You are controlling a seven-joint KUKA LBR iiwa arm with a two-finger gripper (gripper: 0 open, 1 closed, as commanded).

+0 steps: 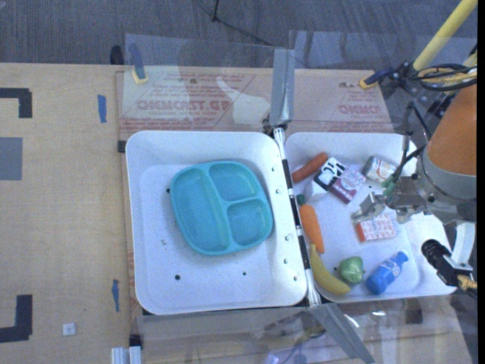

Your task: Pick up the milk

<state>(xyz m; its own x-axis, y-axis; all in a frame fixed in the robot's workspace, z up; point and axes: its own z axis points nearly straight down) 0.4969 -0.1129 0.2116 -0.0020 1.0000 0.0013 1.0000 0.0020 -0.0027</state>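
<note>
The milk is a small carton with a black-and-white end and a maroon side. It lies flat near the back left of the right bin. My gripper hangs over the middle of that bin, to the right of the milk and a little nearer the front. It sits just above a red-and-white packet. A gap separates the gripper from the milk. The grey arm with its orange band comes in from the right.
Around the milk lie two carrots and a silver can. A banana, a green fruit and a blue bottle lie at the front. The left bin holds a teal divided plate.
</note>
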